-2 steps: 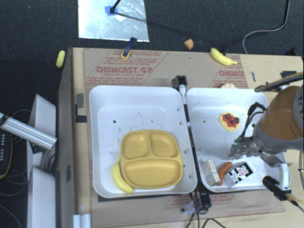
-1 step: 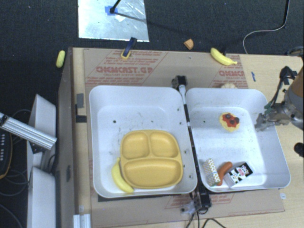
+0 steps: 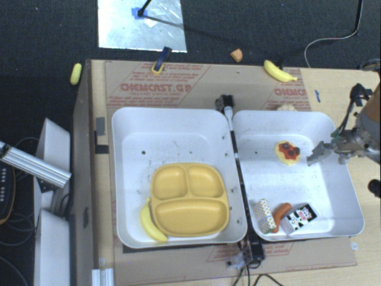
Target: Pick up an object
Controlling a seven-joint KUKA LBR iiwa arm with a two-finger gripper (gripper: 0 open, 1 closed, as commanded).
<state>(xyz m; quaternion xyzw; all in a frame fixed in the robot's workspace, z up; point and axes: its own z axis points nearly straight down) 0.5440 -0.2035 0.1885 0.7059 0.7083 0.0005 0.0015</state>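
Note:
The right bin [image 3: 333, 124] holds a small yellow disc with a red and black top [image 3: 288, 152] near its back. At its front edge lie a patterned roll [image 3: 265, 215], an orange sausage [image 3: 281, 211] and a black-and-white box [image 3: 300, 217]. My gripper [image 3: 314, 154] hangs over the right bin, just right of the yellow disc and apart from it. Nothing shows in its grasp. The left bin [image 3: 172, 119] holds a yellow divided plate [image 3: 189, 198] with a banana [image 3: 151, 222] lying against the plate's left edge.
A second banana [image 3: 278, 71] lies on the bench behind the right bin, and an orange bit [image 3: 237, 55] lies on the floor beyond the bench. A yellow piece [image 3: 75, 73] sits off the bench's left corner. A divider [image 3: 234, 154] runs between the bins. The middle of the right bin is bare.

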